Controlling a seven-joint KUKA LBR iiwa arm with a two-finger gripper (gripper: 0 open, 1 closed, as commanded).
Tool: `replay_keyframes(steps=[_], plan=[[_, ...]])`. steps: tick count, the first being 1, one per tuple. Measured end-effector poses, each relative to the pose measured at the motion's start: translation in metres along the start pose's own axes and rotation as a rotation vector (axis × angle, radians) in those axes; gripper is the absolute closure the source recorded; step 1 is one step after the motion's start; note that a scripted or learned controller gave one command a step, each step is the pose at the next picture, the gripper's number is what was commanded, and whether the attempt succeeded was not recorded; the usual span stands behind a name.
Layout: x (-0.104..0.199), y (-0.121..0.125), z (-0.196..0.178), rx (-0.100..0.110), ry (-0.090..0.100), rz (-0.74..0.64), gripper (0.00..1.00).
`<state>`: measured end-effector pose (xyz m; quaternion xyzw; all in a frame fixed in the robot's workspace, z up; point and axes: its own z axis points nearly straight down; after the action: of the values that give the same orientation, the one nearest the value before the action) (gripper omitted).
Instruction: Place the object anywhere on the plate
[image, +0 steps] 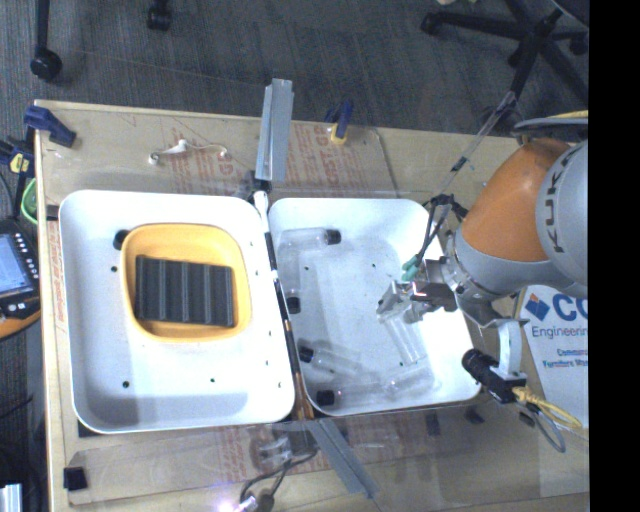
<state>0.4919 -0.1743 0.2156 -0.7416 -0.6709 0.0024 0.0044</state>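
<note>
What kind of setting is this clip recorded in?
Likely a robotics lab workcell rather than a home or a factory line: a wooden bench bears two white bins, a grey and orange arm reaches in, and office chair bases stand on carpet behind.

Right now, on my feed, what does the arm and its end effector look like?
The arm is bulky and rounded, grey with a broad orange band above the wrist and dark lettering on the grey shell. Thin cables, one teal-tipped, run down to the end effector, a small metallic, pale assembly over the right bin.
</note>
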Motion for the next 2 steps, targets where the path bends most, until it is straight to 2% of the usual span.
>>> replay_keyframes(steps=[1, 2], plan=[[0.083, 0.024, -0.041, -0.007, -0.003, -0.199, 1.0], [0.13, 0.06, 0.025, -0.003, -0.003, -0.321, 1.0]])
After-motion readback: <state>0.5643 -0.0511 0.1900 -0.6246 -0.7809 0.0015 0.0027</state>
